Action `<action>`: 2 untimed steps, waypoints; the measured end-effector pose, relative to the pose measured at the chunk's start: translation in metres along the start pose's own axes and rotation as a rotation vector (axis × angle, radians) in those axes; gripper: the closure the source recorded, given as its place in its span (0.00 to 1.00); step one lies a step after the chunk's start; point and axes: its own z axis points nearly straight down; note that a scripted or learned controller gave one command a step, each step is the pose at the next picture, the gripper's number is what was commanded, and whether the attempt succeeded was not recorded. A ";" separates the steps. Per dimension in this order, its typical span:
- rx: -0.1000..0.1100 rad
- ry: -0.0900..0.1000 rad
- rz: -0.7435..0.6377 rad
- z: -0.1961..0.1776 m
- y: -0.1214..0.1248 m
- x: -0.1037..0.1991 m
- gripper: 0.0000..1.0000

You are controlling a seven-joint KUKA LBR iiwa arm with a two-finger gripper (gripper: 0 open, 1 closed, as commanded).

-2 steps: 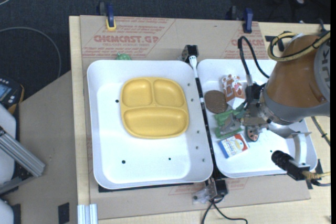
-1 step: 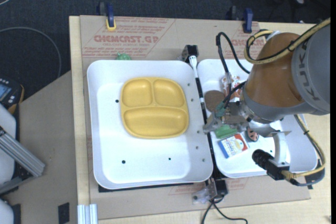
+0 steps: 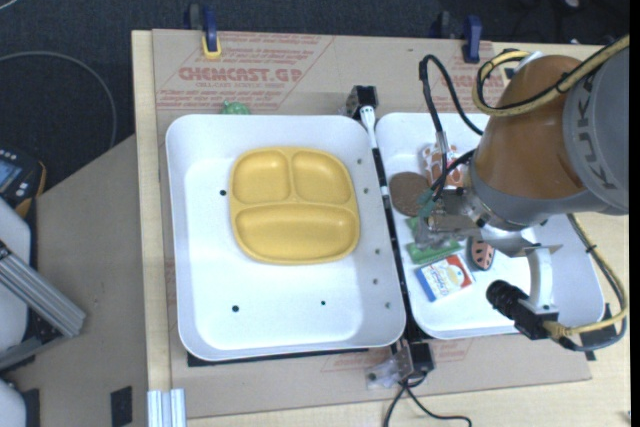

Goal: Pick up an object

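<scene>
Surface [image 3: 260, 75]: a tan board printed with red lettering, held at its far edge by blue and yellow clamps [image 3: 209, 28], and carrying two shallow white bins side by side.

Left bin [image 3: 200, 245]: smooth white plastic with rounded corners and a few small dark holes in its floor. A yellow divided plate [image 3: 294, 205] is lying flat near its middle; the plate is glossy, rounded-rectangular and split into three compartments, two small at the far side and one long at the near side.

Right bin [image 3: 455, 317]: the same white plastic, partly covered by the arm. It is holding a cluster of small objects: a brown round flat piece [image 3: 406, 191] near the dividing rim, a blue, white and red packet [image 3: 443, 277] lying flat with a printed label, a small red and dark item [image 3: 483, 255] just beside the packet, and an orange and white item [image 3: 440, 161] farther back, partly hidden.

Arm [image 3: 545, 155]: grey with a broad glossy orange band, reaching in from the right and trailing black and yellow cables.

Pincer [image 3: 432, 227]: pointing down over the right bin, sitting between the brown piece and the packet, with the packet just below it in the view. The metal and green parts are blurring together, so whether it is wide, narrow or gripping anything cannot be told.
</scene>
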 end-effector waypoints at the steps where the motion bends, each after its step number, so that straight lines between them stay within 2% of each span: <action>1: -0.002 0.004 -0.010 -0.045 0.000 0.075 1.00; 2: -0.015 0.001 0.000 -0.177 0.001 0.045 1.00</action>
